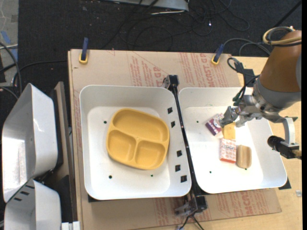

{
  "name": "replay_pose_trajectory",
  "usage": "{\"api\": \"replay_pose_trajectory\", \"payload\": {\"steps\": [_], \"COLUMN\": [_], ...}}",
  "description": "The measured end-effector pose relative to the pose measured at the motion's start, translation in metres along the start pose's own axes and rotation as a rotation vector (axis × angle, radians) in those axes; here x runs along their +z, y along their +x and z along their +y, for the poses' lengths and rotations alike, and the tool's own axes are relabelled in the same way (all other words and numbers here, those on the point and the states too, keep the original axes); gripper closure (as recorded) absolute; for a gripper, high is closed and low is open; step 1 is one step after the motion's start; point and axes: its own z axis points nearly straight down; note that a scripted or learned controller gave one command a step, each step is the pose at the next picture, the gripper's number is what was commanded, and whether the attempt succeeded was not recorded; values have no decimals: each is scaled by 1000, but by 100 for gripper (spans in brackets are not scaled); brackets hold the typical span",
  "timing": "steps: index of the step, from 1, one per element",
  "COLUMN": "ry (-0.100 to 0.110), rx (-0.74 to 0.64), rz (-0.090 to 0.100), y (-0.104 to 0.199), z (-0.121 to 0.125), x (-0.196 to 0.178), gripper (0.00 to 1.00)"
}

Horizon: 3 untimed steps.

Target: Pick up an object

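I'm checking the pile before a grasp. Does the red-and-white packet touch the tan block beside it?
Touching. The camera view shows the red-and-white packet lying edge to edge with the tan block in the right bin, with no white floor between them.

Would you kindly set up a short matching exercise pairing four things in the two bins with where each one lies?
Things:
1. yellow divided plate
2. purple packet
3. red-and-white packet
4. tan oblong piece

Places:
A. right bin, furthest right of the small items
B. left bin
C. right bin, nearest the divider between the bins
D. right bin, just left of the tan piece

Pairs: 1-B, 2-C, 3-D, 4-A
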Motion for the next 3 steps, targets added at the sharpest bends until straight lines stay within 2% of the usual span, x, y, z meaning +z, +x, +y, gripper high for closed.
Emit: {"api": "replay_pose_trajectory", "payload": {"steps": [1,2,3], "ry": [1,6,3], "rx": [-1,-4,-5], "rz": [0,2,2], "y": [0,52,106], "z": [1,-6,-9], "x": [-28,-15,-25], "gripper": [100,100,100]}}
